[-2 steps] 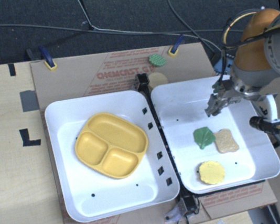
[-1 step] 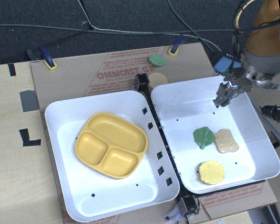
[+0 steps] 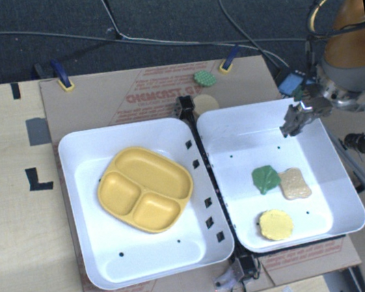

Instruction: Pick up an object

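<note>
In the right bin [image 3: 236, 133] lie a green leaf-shaped piece [image 3: 265, 178], a beige piece [image 3: 294, 184] touching its right side, and a round yellow piece [image 3: 276, 224] nearer the front. My gripper [image 3: 293, 124] hangs over the bin's back right part, above and to the right of the green piece, apart from all three. Nothing shows between its dark fingers.
The left bin [image 3: 83, 193] holds a yellow divided plate [image 3: 145, 188]. A small green object [image 3: 204, 78] lies on the cardboard behind the bins, beside a blue clamp [image 3: 228, 63]. Cables run across the dark floor at the back.
</note>
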